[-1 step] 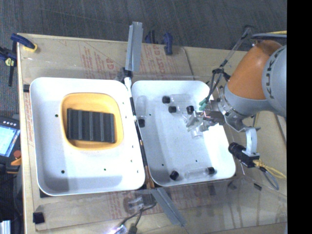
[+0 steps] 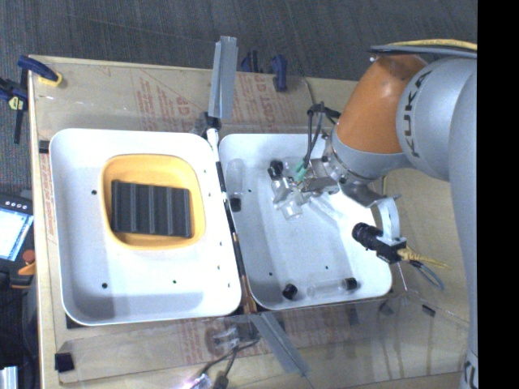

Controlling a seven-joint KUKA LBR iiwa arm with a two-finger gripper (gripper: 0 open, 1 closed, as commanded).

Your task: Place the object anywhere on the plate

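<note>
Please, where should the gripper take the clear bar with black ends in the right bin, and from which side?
Probably at the clear middle of the bar, coming from above. It lies flat along the right bin's near wall, so fingers should close across its thin width between the black ends.

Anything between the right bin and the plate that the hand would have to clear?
Only the two bins' adjoining rims. The yellow plate sits in the left bin with a dark ridged block on its middle; the hand is over the right bin.
</note>
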